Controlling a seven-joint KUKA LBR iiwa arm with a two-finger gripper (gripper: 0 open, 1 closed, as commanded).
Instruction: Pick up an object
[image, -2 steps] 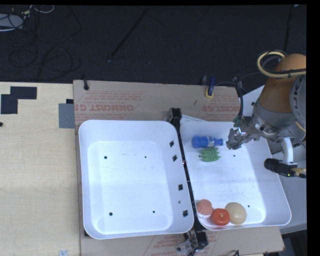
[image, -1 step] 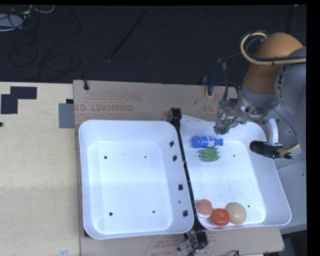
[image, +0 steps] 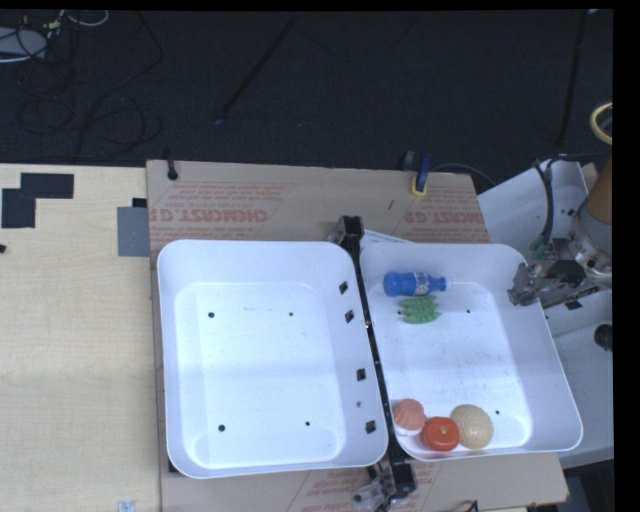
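Note:
The right bin (image: 540, 370) holds a blue bottle (image: 412, 284) lying on its side near the back. A small green toy (image: 420, 311) lies just in front of it. At the bin's front edge sit a pink piece (image: 408, 414), a red round object (image: 440, 433) and a tan ball (image: 472, 425) in a row. My gripper (image: 528, 288) hangs at the right bin's right rim, well away from all of these, with nothing seen between its fingers.
The left bin (image: 190, 270) sits beside the right one, with a black divider strip (image: 365, 340) between them. Both rest on a cardboard sheet (image: 260, 200). Cables and a white cloth (image: 520, 200) lie behind my arm at the right.

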